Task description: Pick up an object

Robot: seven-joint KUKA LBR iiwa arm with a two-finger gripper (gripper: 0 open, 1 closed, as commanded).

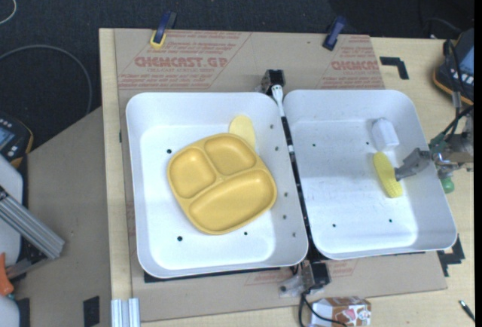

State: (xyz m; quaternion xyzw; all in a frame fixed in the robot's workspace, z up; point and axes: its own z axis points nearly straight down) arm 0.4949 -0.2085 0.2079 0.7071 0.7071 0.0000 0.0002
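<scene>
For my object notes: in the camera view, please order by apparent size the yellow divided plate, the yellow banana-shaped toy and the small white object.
1. Yellow divided plate
2. Yellow banana-shaped toy
3. Small white object, close to the toy in size

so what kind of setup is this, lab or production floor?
Looks like a lab test bench, probably a robot grasping rig. Two white bins sit on a clamped board printed Chemcast, loose cables trail on dark carpet, and a gripper reaches in beside a yellow object.

- It looked like a robotics lab: two white bins (143, 167) sat on a paper-covered counter (188, 62) held by clamps (160, 30).
- Loose cables (45, 54) lay on dark carpet at upper left.
</scene>
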